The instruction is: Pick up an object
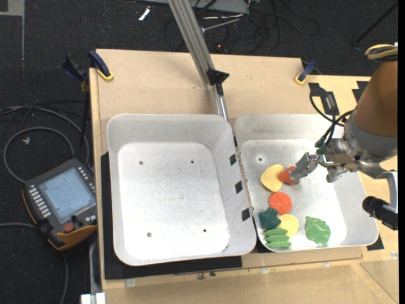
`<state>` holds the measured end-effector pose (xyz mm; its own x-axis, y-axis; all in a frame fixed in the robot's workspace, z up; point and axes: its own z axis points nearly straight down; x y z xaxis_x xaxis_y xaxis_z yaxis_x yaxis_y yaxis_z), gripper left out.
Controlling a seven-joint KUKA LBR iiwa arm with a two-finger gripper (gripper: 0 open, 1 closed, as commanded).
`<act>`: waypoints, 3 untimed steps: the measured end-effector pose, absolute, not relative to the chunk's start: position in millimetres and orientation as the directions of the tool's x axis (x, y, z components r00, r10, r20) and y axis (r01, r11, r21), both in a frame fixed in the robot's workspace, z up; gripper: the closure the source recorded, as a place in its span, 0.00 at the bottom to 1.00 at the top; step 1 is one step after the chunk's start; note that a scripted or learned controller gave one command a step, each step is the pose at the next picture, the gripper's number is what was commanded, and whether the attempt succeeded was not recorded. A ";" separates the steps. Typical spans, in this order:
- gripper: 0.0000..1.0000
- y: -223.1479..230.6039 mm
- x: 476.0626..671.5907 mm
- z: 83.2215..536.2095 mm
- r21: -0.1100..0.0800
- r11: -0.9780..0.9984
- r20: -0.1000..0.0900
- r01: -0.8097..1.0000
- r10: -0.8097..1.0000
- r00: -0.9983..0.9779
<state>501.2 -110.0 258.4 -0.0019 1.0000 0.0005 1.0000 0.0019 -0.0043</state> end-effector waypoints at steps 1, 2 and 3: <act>0.00 -110.1 501.9 260.5 0.000 0.000 0.000 1.000 1.000 0.000; 0.00 -115.3 507.7 213.0 -0.005 -0.001 0.000 1.000 1.000 0.001; 0.00 -112.6 496.9 157.5 -0.007 -0.002 0.001 1.000 1.000 0.002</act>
